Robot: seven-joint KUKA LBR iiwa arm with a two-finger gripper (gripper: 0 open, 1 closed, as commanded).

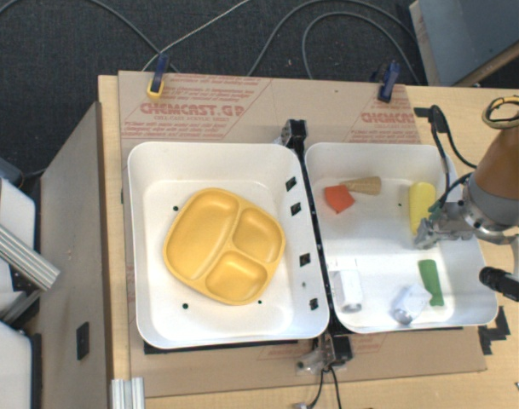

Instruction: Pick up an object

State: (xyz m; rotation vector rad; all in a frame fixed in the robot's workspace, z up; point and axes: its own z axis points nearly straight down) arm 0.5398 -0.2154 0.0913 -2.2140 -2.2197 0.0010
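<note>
The right bin [374, 156] holds a red block [338, 198], a tan cork-like piece [362, 186], a yellow banana-shaped piece [421, 204], a green piece [430, 281], a white box [348, 287] and a small greyish crumpled item [406, 303]. My gripper [430, 230] reaches in from the right and sits low in the bin, just below the yellow piece and above the green one. Nothing shows between its fingers.
The left bin [148, 228] carries a yellow divided plate [224, 245]. A black divider with clips runs between the bins. Cables trail over the cardboard at the back and along the right bin's far right corner.
</note>
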